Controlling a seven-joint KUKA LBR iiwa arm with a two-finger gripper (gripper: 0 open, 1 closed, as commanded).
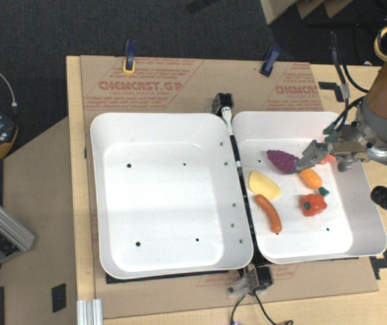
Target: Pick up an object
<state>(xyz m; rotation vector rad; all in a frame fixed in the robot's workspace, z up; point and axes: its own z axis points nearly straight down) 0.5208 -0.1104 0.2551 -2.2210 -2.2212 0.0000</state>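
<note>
The right bin (356, 239) holds several toy foods. A purple grape bunch (282, 160) lies near its middle, with a yellow piece (264, 184) and a brown-orange sausage (269, 214) below it. An orange carrot (310, 178) and a red pepper (313, 204) lie further right. My gripper (313, 156) reaches in from the right and hangs low over the bin, just right of the grapes and just above the carrot. A small orange-red patch (326, 159) shows right beside the gripper's tip; I cannot tell what it belongs to.
The left bin (112, 147) sits beside the right one, with a black divider strip (237, 175) between them. Both rest on a cardboard sheet (180, 80) held by blue clamps (130, 56) at the back. Cables (339, 73) hang near the arm.
</note>
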